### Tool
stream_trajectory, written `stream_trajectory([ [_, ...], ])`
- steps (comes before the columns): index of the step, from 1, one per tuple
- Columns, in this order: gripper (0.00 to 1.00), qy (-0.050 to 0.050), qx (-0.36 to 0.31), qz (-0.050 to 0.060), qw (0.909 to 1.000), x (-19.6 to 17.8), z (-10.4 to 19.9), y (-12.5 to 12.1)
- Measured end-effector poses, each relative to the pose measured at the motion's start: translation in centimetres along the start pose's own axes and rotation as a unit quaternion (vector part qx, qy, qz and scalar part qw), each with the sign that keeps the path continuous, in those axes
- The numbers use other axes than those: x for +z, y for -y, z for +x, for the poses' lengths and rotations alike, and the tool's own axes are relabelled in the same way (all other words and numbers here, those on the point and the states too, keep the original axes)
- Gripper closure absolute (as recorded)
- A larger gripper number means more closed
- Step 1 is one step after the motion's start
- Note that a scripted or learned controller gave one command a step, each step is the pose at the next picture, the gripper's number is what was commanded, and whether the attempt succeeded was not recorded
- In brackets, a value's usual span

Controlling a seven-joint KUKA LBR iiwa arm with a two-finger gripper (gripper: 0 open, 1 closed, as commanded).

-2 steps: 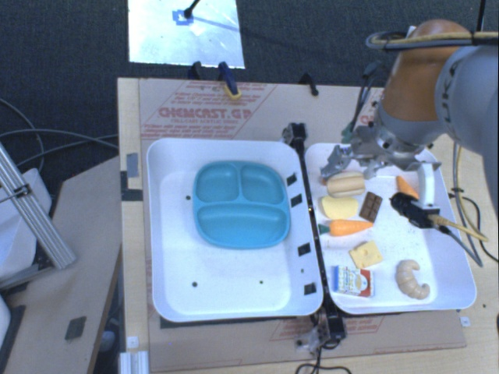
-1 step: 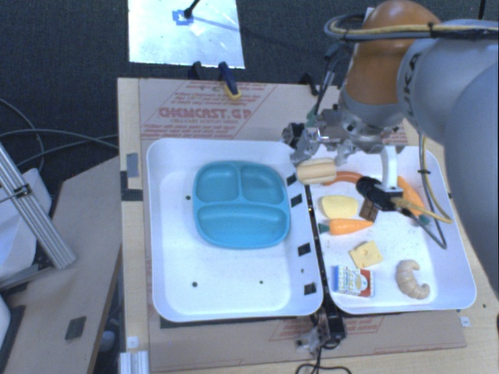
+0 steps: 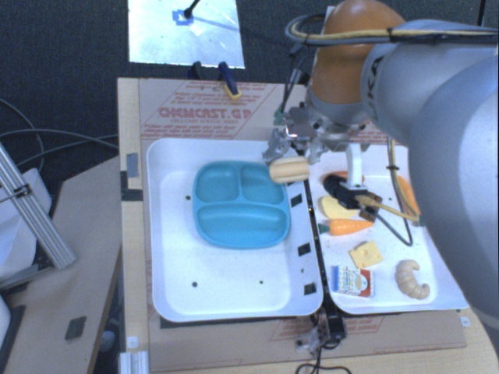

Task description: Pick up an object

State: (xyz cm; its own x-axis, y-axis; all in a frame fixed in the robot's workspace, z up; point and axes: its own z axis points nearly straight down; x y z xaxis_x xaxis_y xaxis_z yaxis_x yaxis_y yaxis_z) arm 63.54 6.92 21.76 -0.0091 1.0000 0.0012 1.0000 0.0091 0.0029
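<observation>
The gripper [image 3: 290,156] is hanging over the left bin [image 3: 175,287], fingers closing on a tan wooden cylinder [image 3: 289,170] at the blue divided tray's [image 3: 238,209] two o'clock. The cylinder is looking light, stiff, smooth; gripping mid-length seems best.

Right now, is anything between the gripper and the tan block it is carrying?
Nothing visible does: the tan block sits right at the gripper, raised over the blue tray in the left bin.

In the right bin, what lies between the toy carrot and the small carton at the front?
In the camera view, a yellow cheese wedge lies between the carrot and the carton, apart from both, on the right bin's white floor.
</observation>
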Motion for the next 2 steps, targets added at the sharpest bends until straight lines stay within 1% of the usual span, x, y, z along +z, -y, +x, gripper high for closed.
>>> stream_trajectory([
  [1, 1.00, 0.000, 0.001, 0.000, 1.0000, -1.25, 1.05, -1.35],
  [2, 1.00, 0.000, 0.001, 0.000, 1.0000, -1.70, 1.89, -0.95],
])
